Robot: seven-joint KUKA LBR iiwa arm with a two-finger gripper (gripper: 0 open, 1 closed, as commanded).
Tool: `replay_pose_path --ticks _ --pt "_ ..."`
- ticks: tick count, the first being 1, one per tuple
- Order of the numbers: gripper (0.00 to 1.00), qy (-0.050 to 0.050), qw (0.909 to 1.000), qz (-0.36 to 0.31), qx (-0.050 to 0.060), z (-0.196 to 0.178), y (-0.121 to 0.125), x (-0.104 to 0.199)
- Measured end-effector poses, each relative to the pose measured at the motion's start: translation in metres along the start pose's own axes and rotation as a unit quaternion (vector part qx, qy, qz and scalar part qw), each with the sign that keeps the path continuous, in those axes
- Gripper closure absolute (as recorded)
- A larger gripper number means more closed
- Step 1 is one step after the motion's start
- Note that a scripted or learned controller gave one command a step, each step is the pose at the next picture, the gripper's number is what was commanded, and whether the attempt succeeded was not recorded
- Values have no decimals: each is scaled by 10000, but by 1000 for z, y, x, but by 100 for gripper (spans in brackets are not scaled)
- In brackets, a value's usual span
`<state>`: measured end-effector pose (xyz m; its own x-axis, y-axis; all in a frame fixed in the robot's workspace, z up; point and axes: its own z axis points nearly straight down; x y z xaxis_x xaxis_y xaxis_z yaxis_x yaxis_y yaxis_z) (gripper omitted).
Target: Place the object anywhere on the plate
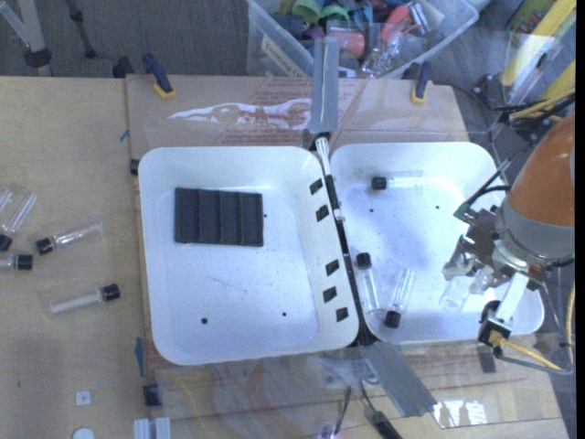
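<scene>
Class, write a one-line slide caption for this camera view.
Grey arm's tool hovers over the right white bin holding clear black-capped vials; a dark ribbed rectangular plate lies in the left bin.

Robotics lab — wooden bench (64, 154), white bins (228, 337), clamps (157, 77)

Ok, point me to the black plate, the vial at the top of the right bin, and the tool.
black plate (218, 217): camera view, middle of its ribbed top.
vial (395, 182): camera view, clear body beside its black cap.
tool (468, 280): camera view, between its fingertips.
</scene>
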<state>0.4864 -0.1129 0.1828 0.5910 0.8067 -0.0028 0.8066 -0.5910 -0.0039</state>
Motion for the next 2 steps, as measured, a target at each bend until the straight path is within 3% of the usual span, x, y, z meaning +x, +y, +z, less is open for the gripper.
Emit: replay_pose_path --ticks 1,2 --pt "100 4 9964 846 -6 -113 4 60" --pt "100 11 9475 3199 -12 -185 -4 110"
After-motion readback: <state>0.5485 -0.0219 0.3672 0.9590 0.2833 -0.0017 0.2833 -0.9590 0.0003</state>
